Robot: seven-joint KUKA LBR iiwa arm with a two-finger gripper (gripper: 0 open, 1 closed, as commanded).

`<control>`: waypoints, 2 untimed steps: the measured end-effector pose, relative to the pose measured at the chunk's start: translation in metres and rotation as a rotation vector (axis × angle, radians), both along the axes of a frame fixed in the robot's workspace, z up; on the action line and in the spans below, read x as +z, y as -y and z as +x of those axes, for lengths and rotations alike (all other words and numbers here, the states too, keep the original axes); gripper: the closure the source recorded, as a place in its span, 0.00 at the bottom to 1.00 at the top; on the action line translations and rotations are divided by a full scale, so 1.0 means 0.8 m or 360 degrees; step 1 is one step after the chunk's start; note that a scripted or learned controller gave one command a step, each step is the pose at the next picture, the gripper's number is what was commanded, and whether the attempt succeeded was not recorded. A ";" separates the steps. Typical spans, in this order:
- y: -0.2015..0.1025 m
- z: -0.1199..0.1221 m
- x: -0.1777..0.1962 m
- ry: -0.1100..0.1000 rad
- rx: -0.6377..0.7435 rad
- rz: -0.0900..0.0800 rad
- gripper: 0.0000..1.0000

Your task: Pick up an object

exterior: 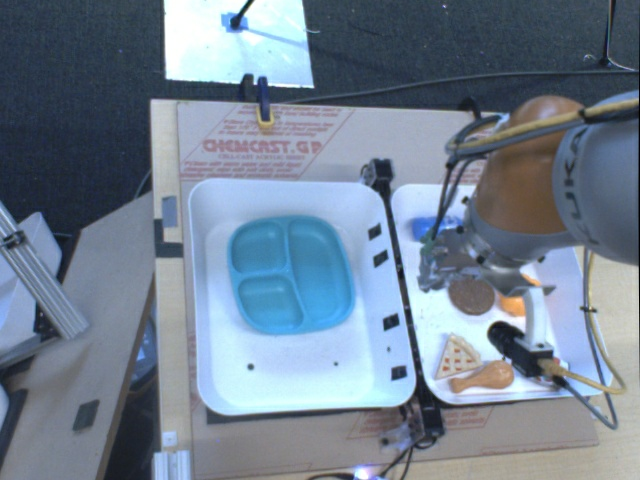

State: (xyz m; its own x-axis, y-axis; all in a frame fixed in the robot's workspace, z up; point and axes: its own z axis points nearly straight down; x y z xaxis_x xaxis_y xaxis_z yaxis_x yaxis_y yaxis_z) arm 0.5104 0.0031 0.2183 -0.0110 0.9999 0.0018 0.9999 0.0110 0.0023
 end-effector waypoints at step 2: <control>-0.131 0.009 0.001 0.0002 -0.0003 0.0000 1.00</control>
